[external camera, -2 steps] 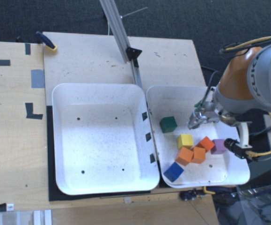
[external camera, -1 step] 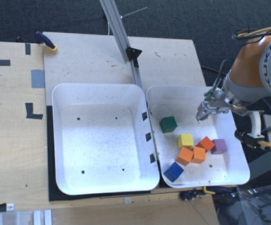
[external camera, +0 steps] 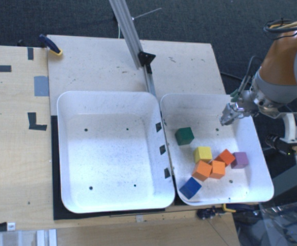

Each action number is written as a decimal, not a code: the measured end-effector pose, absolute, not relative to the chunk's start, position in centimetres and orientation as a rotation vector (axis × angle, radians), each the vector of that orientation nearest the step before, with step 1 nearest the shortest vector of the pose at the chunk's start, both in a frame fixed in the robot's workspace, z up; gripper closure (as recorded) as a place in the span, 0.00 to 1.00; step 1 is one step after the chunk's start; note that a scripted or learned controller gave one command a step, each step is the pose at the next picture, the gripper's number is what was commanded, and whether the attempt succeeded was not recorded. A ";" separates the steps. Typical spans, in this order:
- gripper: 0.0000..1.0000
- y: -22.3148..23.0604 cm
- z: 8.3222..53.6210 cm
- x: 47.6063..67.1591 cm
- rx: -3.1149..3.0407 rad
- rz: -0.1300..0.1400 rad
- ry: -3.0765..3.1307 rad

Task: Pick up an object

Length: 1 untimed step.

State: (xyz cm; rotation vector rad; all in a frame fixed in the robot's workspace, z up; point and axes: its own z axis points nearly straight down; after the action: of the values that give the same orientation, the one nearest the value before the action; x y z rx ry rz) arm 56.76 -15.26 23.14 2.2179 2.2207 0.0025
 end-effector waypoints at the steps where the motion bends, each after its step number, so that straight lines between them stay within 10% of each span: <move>1: 1.00 -9.6 24.1 57.9 2.214 0.003 2.230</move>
State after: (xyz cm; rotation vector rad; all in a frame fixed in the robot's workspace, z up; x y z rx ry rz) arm 57.85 -9.63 24.13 2.2140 2.2301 0.0034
